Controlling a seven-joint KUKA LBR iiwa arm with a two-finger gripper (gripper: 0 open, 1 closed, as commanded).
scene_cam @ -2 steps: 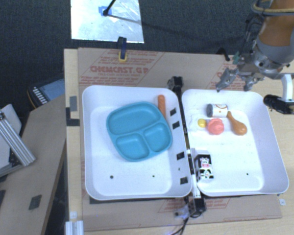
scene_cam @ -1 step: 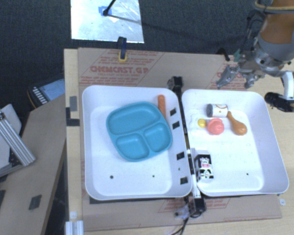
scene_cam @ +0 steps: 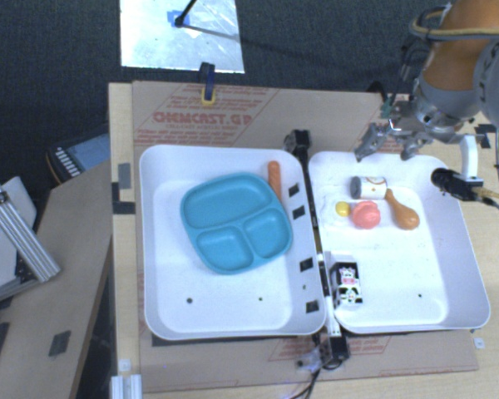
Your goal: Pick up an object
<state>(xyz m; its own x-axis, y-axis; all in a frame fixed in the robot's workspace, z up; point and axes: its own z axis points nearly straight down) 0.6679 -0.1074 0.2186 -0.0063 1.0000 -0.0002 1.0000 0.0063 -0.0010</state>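
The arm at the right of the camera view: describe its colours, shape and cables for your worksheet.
The arm has a rounded orange band above a grey wrist. Thin cables loop around it near the top. Its gripper is grey metal with two slim fingers.

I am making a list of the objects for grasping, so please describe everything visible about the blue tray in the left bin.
The blue tray is a light blue divided plate, plastic by its look, with rounded corners. Raised ridges split it into three compartments: one large and two smaller. It lies flat, right side up, turned at a slant, on the floor of the left bin. An orange carrot-like stick lies against its upper right edge. Nothing rests inside it.
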